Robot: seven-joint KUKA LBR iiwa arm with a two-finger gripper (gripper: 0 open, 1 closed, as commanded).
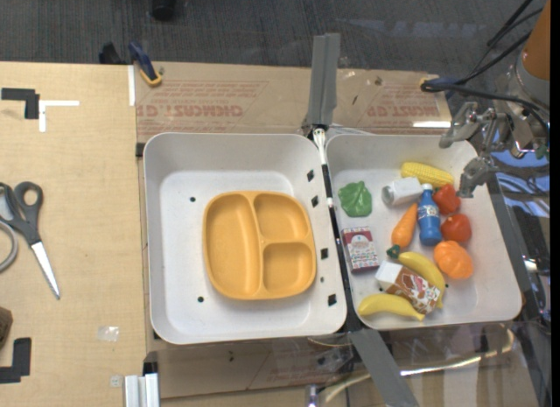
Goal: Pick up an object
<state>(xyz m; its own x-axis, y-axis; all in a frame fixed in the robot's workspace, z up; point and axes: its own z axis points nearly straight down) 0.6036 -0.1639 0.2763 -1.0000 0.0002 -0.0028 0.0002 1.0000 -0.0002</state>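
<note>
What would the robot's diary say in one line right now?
gripper: over right bin's far right corner | holding: nothing seen | nearest: corn, tomato | left bin: yellow plate

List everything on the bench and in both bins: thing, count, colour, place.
Divided plate: 1, yellow-orange, middle of left bin.
Corn cob: 1, yellow, far side of right bin.
Blue bottle: 1, blue with white label, centre of right bin.
Carrot: 1, orange, left of the bottle.
Green leafy item: 1, green, right bin near the divider.
Small box: 1, red and white, below the green item.
Bananas: 2, yellow, near side of right bin.
Orange fruit: 1, orange, right of the bananas.
Scissors: 1, grey handles, bench at far left.
Gripper: 1, metallic, over the right bin's far right corner.
</note>
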